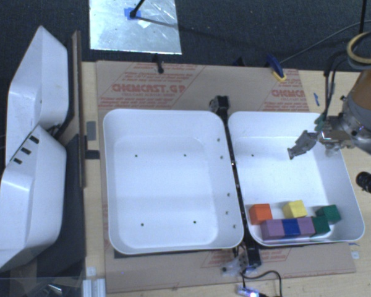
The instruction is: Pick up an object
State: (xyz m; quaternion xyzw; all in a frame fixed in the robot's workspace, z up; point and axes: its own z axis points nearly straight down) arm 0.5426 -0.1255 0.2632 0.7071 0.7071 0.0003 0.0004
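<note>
Several small blocks lie together in the near corner of the right bin (278, 121): an orange block (260, 213), a yellow block (295, 209), a green block (327, 214), a blue block (290, 228) and a purple block (272, 229). My gripper (300, 146) hangs over the right bin's far right part, well behind the blocks and apart from them. It points down and to the left from the arm's wrist (352, 129). Nothing shows in its grasp.
The left bin (167, 115) adjoins the right one along a black divider (234, 172). Two spare white bins (31, 147) lean at the far left. A metal sheet (135, 17) lies beyond the bench. Cables and a clamp (276, 68) sit at the back right.
</note>
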